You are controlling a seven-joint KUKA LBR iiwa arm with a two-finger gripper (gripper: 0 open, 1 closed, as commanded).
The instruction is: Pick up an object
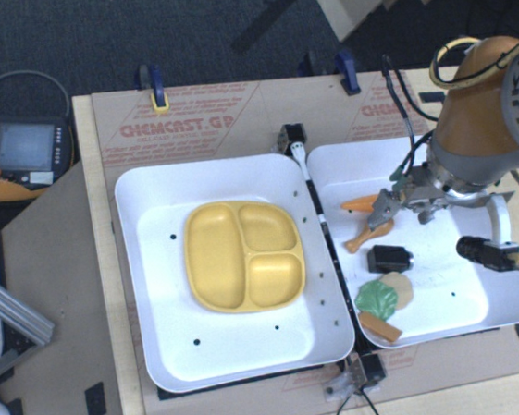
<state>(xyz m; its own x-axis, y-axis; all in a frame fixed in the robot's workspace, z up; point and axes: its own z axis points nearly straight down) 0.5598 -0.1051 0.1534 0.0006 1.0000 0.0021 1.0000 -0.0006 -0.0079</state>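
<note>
Right bin (pixel 458 314), orange stick (pixel 370 233) slanting, claw (pixel 391 204) above

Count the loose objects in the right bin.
6: carrot and orange piece by the claw, black block, green piece, tan disc, orange stick. Arm may hide more.

yellow divided plate (pixel 244 255) — left bin (pixel 162 334), pendant (pixel 22 150)

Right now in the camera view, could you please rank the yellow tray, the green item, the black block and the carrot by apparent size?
1. Yellow tray, far the largest.
2. Green item.
3. Black block and carrot look too alike to rank.
</note>
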